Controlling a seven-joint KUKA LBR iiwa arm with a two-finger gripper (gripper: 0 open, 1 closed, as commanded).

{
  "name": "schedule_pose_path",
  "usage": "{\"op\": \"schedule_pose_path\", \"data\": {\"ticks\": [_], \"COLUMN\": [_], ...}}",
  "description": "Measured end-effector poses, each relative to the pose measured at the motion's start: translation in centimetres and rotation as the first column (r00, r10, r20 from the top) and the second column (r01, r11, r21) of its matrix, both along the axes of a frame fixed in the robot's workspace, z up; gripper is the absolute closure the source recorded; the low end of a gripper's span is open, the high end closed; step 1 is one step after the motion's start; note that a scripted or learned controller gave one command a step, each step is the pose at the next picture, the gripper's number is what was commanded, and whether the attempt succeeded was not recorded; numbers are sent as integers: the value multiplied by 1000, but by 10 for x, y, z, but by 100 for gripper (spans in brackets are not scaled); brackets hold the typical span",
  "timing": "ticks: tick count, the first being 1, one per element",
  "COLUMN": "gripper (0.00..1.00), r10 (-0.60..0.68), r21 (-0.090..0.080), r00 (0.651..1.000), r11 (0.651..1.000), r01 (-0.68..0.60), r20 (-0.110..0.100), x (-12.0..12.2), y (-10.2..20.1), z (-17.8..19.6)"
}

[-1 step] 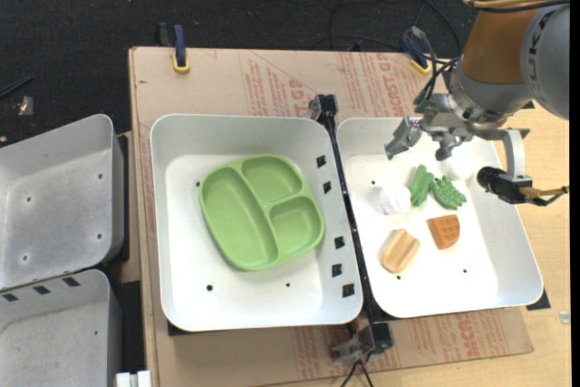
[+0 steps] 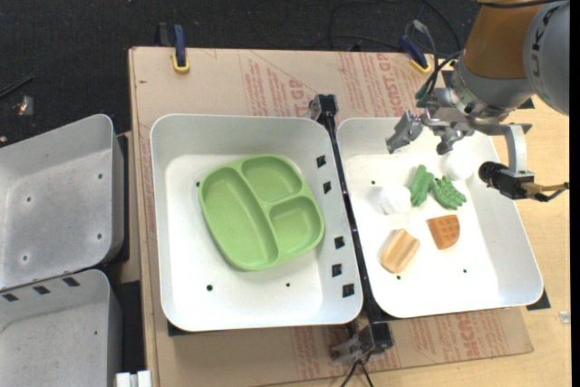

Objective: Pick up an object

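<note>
The bread roll (image 2: 400,250) lies in the right bin (image 2: 507,285) beside a waffle piece (image 2: 444,231) and green toys (image 2: 434,188), all just below the gripper (image 2: 424,134), fingers apart, holding nothing

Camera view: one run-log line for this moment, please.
gripper: above right bin far edge, nothing held | right bin: green toys, waffle, bread piece | left bin: green tray

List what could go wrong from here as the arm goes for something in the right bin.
1. The two green leafy toy vegetables lie touching, so a grab may drag both or slip off.
2. The small white block barely stands out against the right white bin, so it may be missed.
3. The pincer hangs near the bin's far wall; descending there risks hitting it.
</note>
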State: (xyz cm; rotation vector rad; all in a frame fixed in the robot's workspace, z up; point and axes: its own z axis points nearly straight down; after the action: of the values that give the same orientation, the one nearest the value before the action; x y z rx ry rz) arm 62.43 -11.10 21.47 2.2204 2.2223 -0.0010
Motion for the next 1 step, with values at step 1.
{"op": "schedule_pose_path", "data": {"ticks": [1], "gripper": [0], "r10": [-2], "r21": [0], "r00": [1000], "r11": [1000], "r01": [2], "r20": [-4], "x": [-1], "y": [-6], "z": [-45]}}
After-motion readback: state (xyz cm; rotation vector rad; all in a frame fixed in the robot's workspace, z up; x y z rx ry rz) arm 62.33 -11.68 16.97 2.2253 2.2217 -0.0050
